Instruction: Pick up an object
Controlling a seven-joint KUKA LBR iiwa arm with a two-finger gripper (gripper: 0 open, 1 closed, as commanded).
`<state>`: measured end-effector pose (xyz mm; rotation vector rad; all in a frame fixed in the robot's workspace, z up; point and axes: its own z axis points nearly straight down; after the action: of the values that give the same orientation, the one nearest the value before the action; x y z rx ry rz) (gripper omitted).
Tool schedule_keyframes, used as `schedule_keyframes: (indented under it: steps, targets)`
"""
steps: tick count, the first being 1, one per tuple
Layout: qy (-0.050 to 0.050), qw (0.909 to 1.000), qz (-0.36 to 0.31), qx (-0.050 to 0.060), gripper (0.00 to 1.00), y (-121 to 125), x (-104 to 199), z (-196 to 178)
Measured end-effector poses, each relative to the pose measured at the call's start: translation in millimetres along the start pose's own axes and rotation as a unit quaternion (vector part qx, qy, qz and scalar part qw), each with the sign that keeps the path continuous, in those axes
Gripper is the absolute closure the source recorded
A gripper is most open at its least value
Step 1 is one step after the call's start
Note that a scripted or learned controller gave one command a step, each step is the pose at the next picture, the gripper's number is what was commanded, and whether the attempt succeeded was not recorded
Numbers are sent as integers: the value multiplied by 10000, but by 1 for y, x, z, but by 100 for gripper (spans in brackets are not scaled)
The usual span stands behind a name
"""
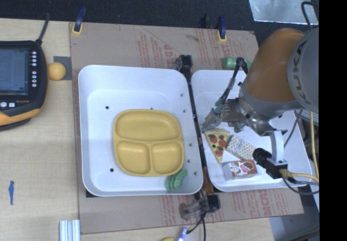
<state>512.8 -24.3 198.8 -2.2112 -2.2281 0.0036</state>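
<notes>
One yellow tray, three toys

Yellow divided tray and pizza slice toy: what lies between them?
In the camera view, the yellow divided tray and pizza slice toy are separated by bare white bin floor and the two bins' adjoining rims.

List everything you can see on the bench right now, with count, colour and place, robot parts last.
Bins: two, white, side by side on brown board.
Divided tray: one, yellow, in left bin.
Green item: one, at left bin's front right corner.
Pizza slice: one, red and yellow, in right bin.
Patterned packet: one, pale, beside the slice.
Red-and-white packet: one, right bin's front.
Ball: one, yellow, left of the bins.
Pendant: one, black and orange, far left.
Arm: one, grey and orange, over right bin.
Gripper: one, above the slice.
</notes>
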Motion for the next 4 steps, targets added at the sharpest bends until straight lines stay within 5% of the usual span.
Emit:
schedule_keyframes:
  steps: [1,2,3,4]
  targets:
    - [-6,10000,14,0,0,-37,-43,7]
    - [-4,10000,10,7,0,54,-71,100]
    - [3,10000,10,5,0,-37,-77,99]
    - [-6,10000,22,-11,0,-3,-160,-13]
